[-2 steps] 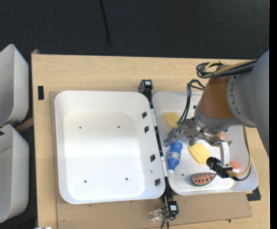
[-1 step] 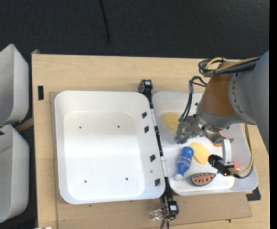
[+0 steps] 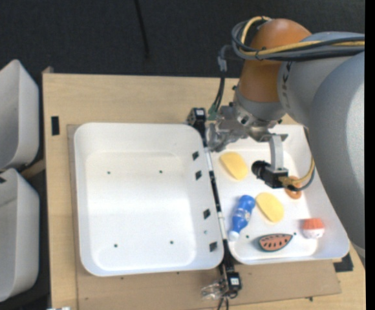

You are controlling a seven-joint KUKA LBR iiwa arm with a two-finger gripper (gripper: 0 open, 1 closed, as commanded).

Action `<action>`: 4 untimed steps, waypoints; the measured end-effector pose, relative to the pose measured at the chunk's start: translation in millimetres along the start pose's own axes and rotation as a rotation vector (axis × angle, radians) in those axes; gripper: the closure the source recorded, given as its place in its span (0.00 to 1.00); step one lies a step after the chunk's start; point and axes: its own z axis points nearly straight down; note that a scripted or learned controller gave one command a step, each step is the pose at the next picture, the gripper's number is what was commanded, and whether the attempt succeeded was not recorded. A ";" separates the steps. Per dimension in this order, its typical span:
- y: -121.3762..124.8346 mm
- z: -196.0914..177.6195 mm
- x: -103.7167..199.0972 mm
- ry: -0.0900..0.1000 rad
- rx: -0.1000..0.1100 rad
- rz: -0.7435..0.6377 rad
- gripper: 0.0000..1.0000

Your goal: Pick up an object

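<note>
In the right bin (image 3: 304, 141) lie a yellow oval piece (image 3: 235, 165), a second yellow piece (image 3: 270, 206), a blue bottle (image 3: 241, 214), a watermelon slice (image 3: 275, 241) and a small red and white object (image 3: 312, 227). My gripper (image 3: 233, 134) hangs over the bin's far left corner, just above and behind the first yellow piece. The wrist and its fittings hide the gripper's tips. I see nothing held in it.
The left bin (image 3: 84, 173) sits beside the right one, with a divider rail (image 3: 213, 192) between them. A black fitting (image 3: 265, 171) and an orange cable (image 3: 295, 191) hang from the arm over the right bin's middle. The grey arm covers the bin's right side.
</note>
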 end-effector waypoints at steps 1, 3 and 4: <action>22.8 7.2 74.2 0.000 0.014 0.004 1.00; 40.0 80.7 115.9 -0.004 0.023 0.008 1.00; 42.4 65.6 112.8 -0.007 0.016 0.007 1.00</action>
